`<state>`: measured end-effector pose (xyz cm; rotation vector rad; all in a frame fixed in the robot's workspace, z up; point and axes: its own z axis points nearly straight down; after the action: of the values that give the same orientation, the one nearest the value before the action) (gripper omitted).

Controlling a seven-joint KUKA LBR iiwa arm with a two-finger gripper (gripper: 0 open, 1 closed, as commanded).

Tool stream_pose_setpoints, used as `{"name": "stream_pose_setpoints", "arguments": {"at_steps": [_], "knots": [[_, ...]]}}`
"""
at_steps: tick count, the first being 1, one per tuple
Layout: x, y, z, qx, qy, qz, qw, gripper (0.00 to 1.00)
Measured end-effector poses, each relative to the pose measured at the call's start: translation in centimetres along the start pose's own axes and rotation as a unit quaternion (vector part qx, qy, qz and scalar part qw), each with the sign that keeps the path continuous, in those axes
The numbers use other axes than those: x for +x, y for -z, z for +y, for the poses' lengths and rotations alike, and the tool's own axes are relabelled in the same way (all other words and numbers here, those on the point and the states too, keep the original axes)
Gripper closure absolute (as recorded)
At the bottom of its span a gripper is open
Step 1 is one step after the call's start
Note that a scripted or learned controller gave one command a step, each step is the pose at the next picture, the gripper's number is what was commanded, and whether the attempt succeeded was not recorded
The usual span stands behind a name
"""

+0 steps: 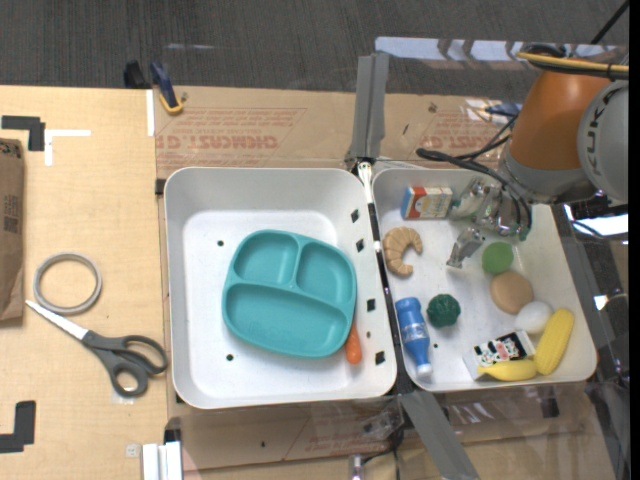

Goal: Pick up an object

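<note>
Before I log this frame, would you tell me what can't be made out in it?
- Hand, camera view: whether it grips anything; the metal parts blur together above the right bin.
- Green ball: its left edge, hidden behind the hand.
- Carrot: mostly hidden under the teal plate.
- Small carton: print too small to read.

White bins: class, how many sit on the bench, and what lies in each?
2. The left bin holds a teal divided plate and a small carrot. The right bin, beside it, holds the other toy foods under the gripper.
</note>
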<state>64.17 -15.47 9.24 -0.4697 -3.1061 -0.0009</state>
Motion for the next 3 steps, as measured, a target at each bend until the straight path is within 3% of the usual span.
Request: {"name": "stream_pose_setpoints", "arguments": {"at_steps": [1,2,3], "knots": [[2.2,0.0,5.0,0.000,-0.135,-0.001,0.9908,0.00],[8.4,-0.1,1.9,0.000,-0.271,0.000,0.9625,0.00],[1.1,0.0,5.4,0.002,-0.306,0.001,0.9521,0.00]]}}
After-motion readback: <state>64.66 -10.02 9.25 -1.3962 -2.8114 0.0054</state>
